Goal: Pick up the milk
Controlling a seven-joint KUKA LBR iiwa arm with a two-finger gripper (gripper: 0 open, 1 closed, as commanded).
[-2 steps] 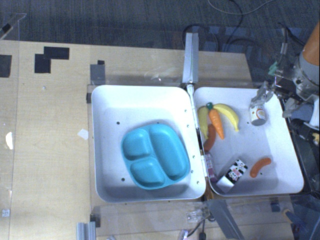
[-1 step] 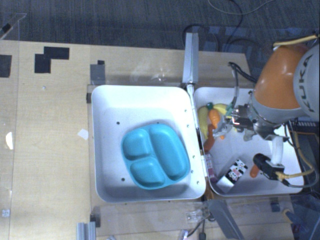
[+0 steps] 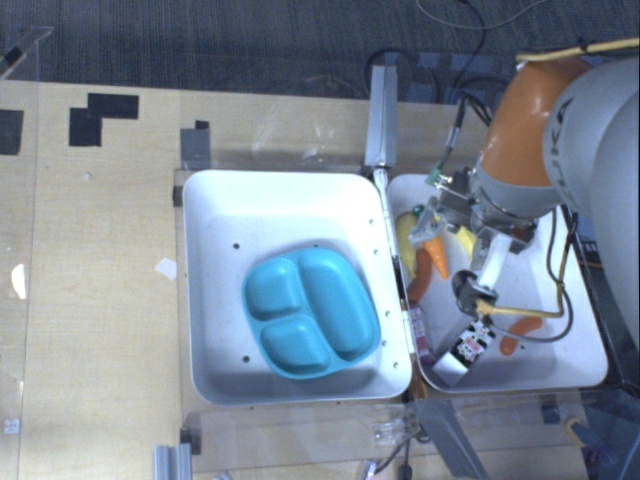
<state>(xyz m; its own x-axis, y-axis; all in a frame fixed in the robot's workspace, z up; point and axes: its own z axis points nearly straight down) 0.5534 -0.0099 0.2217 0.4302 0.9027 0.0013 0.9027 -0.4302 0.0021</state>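
Milk (image 3: pixel 469 347): small carton with a black-and-white pattern, lying tilted in the right bin (image 3: pixel 592 366), close to that bin's front wall.
End effector (image 3: pixel 440 223): hangs over the back of the right bin, well apart from the milk; whether it is open or closed cannot be told.
Risk, wrong item: a yellow item (image 3: pixel 408 230) and an orange carrot (image 3: pixel 436 259) lie just beneath the end effector; a descent here probably takes one of them.
Risk, poor grasp: the tilted carton and the near wall probably leave little room, so the carton may slip or get pushed.
Obstacles: an orange piece (image 3: pixel 512 345) and a pinkish item (image 3: pixel 416 324) flank the milk.
Left bin (image 3: pixel 228 218): holds a blue divided plate (image 3: pixel 312 311), clear of the work.
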